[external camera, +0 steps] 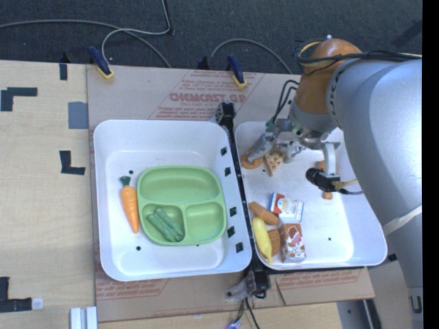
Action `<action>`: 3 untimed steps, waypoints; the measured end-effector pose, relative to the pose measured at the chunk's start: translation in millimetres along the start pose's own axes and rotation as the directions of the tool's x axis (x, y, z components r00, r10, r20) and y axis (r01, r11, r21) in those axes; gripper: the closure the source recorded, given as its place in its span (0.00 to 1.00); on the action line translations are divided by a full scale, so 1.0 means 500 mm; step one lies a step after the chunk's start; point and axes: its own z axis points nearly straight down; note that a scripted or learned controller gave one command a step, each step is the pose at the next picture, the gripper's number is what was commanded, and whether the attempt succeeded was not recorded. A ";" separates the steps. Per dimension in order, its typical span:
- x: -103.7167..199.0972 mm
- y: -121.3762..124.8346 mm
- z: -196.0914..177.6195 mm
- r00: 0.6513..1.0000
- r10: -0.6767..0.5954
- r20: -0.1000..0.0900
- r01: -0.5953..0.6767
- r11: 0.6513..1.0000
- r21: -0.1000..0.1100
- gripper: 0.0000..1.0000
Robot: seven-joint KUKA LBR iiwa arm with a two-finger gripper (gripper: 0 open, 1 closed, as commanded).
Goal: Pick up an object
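A: Where is the gripper (pixel 269 151)?

B: Upper middle-right of the frame, low over the upper left corner of the right bin (pixel 357 242). The grey arm (pixel 384 122) comes in from the right, its orange band (pixel 322 81) above the wrist.

A: Is it grasping anything?

B: I cannot tell. A waffle piece (pixel 274 162) and a pretzel (pixel 251 161) lie right at its tip, touching or nearly so, but whether either is gripped is not clear.

A: What else is in that bin?

B: Lower in the frame, near the divider, a hot dog (pixel 264 213), a banana (pixel 262 238), a small carton (pixel 285 206) and a brown-and-red packet (pixel 293 242), clustered close together. A small orange bit (pixel 328 196) sits right of centre, by a black cable.

A: And the left bin (pixel 110 142)?

B: A green divided plate (pixel 182 204) sits in its middle, with green beans (pixel 164 225) in the lower left compartment. A carrot (pixel 129 205) lies just beside the plate's left edge, leaves pointing toward the top of the frame.
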 end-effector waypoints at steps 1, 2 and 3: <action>0.005 -0.001 0.000 1.000 0.003 0.006 -0.003 1.000 -0.001 0.00; 0.004 0.000 0.000 1.000 0.002 0.005 -0.002 1.000 -0.001 0.00; 0.004 0.000 0.000 1.000 0.002 0.006 -0.002 1.000 -0.001 0.00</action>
